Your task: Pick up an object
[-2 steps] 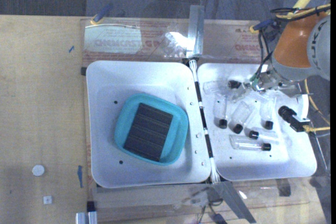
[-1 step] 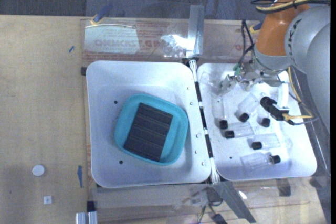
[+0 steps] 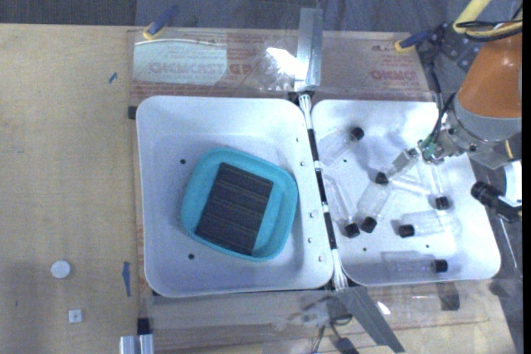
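2 shallow white bins are seen side by side on the bench [image 3: 66, 145]. In the left bin [image 3: 166, 128] a turquoise dish [image 3: 282, 199] is placed near the middle, turned at an angle, and a dark ribbed block [image 3: 236, 207] is laid inside it.

In the right bin [image 3: 465, 257] several clear vials with black caps are scattered. 1 capped vial [image 3: 340, 143] is found near the upper left corner of that bin. 2 more vials [image 3: 367, 207] are laid close together towards the lower left, their caps pointing down the view. Another vial [image 3: 425, 224] is seen lying across the lower middle, and 1 more [image 3: 411, 265] is set along the near wall of the bin.

The arm [image 3: 489, 91], grey with an orange band, is reached in from the right edge of the view. The end effector [image 3: 431, 149] is positioned over the upper right part of the right bin, just above a slanted vial [image 3: 397, 167]. Whether its fingers are spread or closed cannot be told, and no vial can be made out between them.
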`<state>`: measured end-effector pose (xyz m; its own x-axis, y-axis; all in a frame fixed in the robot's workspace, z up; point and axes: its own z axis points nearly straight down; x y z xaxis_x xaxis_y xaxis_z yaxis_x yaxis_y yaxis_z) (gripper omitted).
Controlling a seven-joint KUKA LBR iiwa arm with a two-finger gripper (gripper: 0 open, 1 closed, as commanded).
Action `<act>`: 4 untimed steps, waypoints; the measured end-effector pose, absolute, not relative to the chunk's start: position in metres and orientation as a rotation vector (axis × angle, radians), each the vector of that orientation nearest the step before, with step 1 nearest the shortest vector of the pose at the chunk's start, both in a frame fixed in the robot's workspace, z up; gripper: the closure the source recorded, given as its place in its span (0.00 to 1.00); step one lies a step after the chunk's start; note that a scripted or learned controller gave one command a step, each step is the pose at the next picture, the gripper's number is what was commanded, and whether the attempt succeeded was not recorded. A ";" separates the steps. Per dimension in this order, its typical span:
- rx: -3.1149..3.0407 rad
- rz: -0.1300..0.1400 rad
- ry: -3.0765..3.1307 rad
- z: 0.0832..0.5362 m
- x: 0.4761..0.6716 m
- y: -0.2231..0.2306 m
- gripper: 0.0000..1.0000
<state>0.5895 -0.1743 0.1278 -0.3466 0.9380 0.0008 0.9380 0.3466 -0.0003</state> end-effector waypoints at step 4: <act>-1.545 -0.010 -2.750 0.100 0.617 -0.146 1.00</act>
<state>0.6173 -0.1459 0.1003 -0.5202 0.8540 -0.0083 0.8539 0.5203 0.0120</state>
